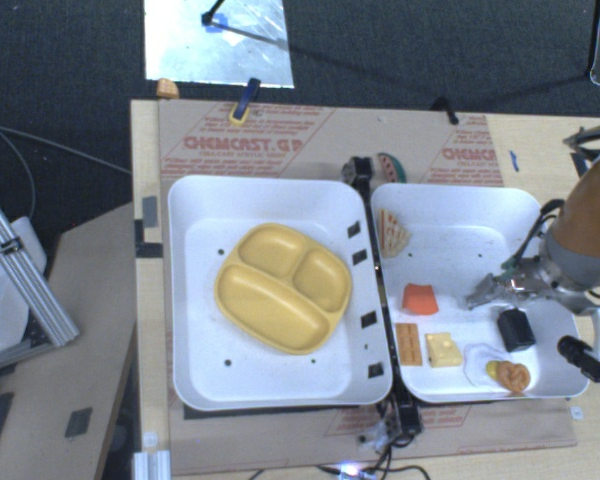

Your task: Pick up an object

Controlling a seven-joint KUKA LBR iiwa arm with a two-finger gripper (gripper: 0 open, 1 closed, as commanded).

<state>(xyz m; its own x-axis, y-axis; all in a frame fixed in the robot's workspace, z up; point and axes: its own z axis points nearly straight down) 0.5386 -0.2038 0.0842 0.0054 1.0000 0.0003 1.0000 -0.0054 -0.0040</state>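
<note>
We are seeing smooth, glossy white plastic bins [195, 268], a matt yellow plastic tray [283, 287], and a dull brown cardboard sheet [310, 138] beneath

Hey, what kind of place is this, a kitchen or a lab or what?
Likely a robotics lab, not a kitchen: a robot arm reaches over two white bins, toy food such as the orange piece lies in one, and cables cross the dark floor.

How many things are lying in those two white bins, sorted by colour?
Yellow: 2, the divided plate in the left bin and a cheese-like block
Orange: 1, a wedge
Tan or brown: 3, a waffle-like wedge, a cracker-like bar, a pretzel-like piece
Total: 6
</note>
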